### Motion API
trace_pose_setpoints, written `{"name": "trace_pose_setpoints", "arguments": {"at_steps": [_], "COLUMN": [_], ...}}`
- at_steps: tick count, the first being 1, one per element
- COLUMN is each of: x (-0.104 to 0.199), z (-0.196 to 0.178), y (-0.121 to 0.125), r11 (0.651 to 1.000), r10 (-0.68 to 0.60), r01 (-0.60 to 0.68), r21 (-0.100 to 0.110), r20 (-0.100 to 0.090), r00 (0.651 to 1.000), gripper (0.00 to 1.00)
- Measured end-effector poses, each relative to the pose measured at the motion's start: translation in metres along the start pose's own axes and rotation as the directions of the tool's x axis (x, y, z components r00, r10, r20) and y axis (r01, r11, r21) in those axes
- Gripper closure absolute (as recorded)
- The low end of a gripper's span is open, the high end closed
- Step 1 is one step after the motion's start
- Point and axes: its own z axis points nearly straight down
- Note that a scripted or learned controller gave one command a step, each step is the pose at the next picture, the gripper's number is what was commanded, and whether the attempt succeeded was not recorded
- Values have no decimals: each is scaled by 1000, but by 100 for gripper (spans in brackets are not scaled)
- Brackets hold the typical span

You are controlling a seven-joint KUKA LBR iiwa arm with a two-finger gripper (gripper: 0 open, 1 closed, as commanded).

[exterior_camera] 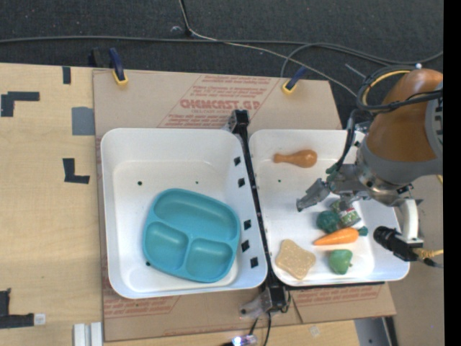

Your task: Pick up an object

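While the two-finger gripper (322,194) hangs spread wide, holding nothing, we count in the right white bin (288,141) one orange plastic carrot (336,238) near its front edge.

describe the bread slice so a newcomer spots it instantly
Look in the right bin, along its near edge. The bread slice lies flat in the near-left corner, left of the carrot and a green vegetable. It's the only tan, flat item there.
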Motion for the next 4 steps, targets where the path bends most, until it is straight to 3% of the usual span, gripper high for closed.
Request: {"name": "trace_pose_setpoints", "arguments": {"at_steps": [1, 3, 4], "x": [0, 1, 1], "z": [-6, 110, 126], "y": [3, -5, -4], "r11": [1000, 1000, 1000], "r10": [-3, -2, -3], "r01": [3, 2, 3], "r21": [-11, -6, -13], "r20": [1, 1, 3], "r00": [1000, 1000, 1000], "gripper": [0, 0, 0]}}
